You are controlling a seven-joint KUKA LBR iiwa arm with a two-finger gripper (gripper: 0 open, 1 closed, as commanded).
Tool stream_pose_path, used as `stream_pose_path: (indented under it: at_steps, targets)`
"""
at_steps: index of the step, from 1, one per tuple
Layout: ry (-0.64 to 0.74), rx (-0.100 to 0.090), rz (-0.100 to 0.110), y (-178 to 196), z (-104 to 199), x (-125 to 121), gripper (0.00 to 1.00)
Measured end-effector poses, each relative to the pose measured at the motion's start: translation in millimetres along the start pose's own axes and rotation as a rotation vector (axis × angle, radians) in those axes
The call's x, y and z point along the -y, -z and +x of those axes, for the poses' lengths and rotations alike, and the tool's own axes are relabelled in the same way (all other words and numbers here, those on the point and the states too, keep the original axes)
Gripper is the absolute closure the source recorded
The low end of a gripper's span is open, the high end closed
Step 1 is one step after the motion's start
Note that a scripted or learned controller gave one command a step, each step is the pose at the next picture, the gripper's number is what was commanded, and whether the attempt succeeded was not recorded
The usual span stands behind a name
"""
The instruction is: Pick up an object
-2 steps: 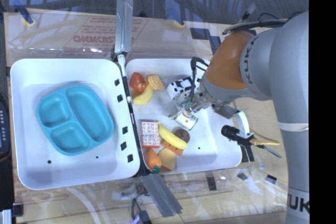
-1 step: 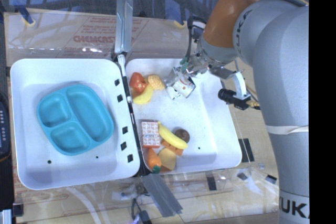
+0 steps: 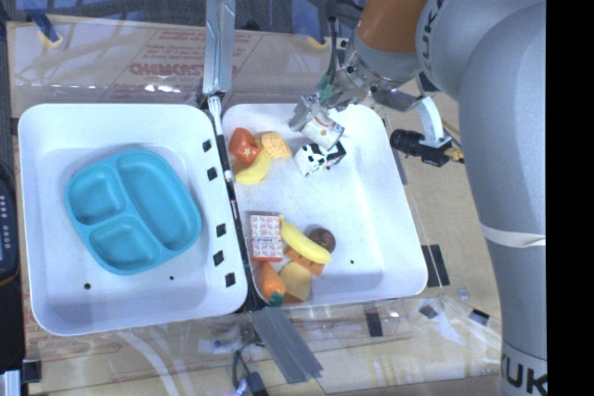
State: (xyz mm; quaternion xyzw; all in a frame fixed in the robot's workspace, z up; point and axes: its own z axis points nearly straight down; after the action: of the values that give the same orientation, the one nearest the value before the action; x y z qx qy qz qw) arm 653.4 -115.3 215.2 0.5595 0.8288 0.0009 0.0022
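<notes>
white right bin [image 3: 390, 227] holds toys [image 3: 283, 241]

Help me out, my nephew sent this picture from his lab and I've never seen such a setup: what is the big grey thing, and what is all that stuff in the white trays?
The big grey thing with the orange band is a robot arm. It reaches in from the right, and the camera looks down on the bench at a slant from above. At the arm's tip is a pincer for grasping things.

Two shallow white bins sit side by side. The left bin holds a blue divided plate. The right bin holds small toys: a tomato, corn and a banana near the top, a black-and-white cow just under the pincer, and lower down a small box, another banana, a brown round piece and a few orange bits.

The job is picking up an object. Whether the pincer grips anything is too hard to tell here.
</notes>
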Motion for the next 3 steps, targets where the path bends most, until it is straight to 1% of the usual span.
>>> stream_pose_path:
  at_steps: [1, 2, 3]
  targets:
    - [0.000, -0.002, 0.004, -2.6, 0.6, 0.8, 0.00]
    - [-0.024, 0.002, -0.003, -102.5, 2.7, 10.5, 0.00]
    - [-0.045, -0.001, 0.005, -122.9, -64.5, 32.9, 0.00]
